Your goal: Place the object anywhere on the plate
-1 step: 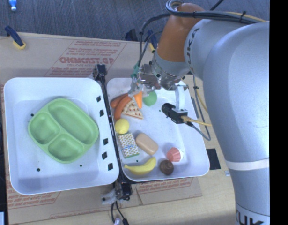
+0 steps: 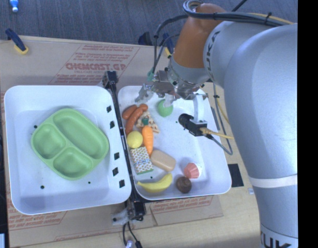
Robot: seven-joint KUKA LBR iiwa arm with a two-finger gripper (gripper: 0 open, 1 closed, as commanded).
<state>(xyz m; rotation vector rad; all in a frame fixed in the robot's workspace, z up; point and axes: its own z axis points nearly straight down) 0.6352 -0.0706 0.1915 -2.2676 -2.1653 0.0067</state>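
The hand [image 2: 160,89] is hovering at the far end of the right bin [image 2: 216,165], just above a small green ball [image 2: 165,107]; whether it is wide or narrow cannot be told from this angle. The green plate [image 2: 70,142] is lying in the left bin [image 2: 16,138], well apart from the crowded toy food: sausages [image 2: 134,112], carrot [image 2: 148,138], lemon [image 2: 134,139], banana [image 2: 156,183]. Risk, in my judgement: the round ball is liable to be slipping or rolling aside, and packed neighbours are inviting a wrong or double pick.
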